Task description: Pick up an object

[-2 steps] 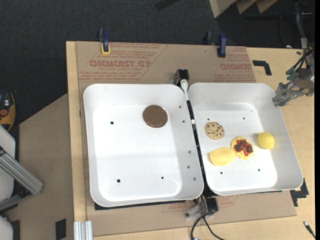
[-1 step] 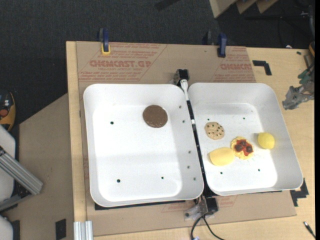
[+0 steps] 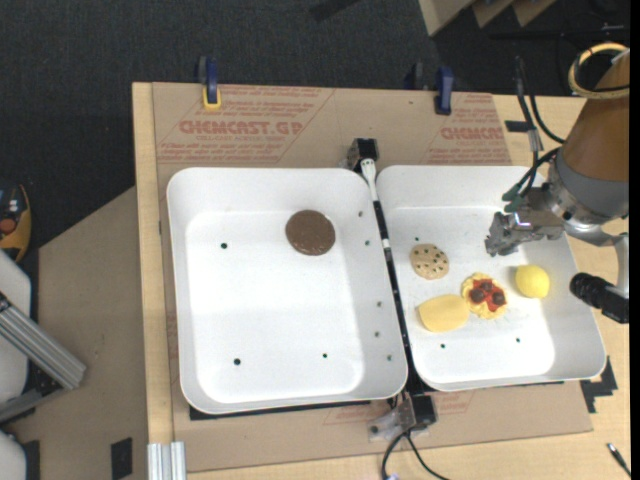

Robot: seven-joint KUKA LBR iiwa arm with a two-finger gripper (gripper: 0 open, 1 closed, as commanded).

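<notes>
Hovering over the upper right part of the right bin (image 3: 560, 358), the end effector (image 3: 512, 230) hangs at the tip of the grey arm (image 3: 590, 183) that reaches in from the right, and whether it is open or closed cannot be told from this slanted overhead view; nothing can be seen caught in it. Just below it and slightly to its right lies a small yellow ball (image 3: 533, 281), the nearest thing to it. Below it and a little to its left sits a small tart with red filling (image 3: 485, 294), touching a pale yellow lump (image 3: 443, 314) that lies further down and to the left. A chocolate chip cookie (image 3: 429, 260) rests to its left, near the divide between the bins. Well off to its left, in the left bin (image 3: 200, 268), lies a round brown disc (image 3: 311, 233), alone. Both bins stand side by side on the worktop (image 3: 250, 118). As far as the task goes, nothing appears lifted yet: every item lies flat on a bin floor. What is left, by my reading, is the whole grasp, meaning a descent onto one item, closing on it and raising it clear, most likely the ball or the tart given how near they are.
</notes>
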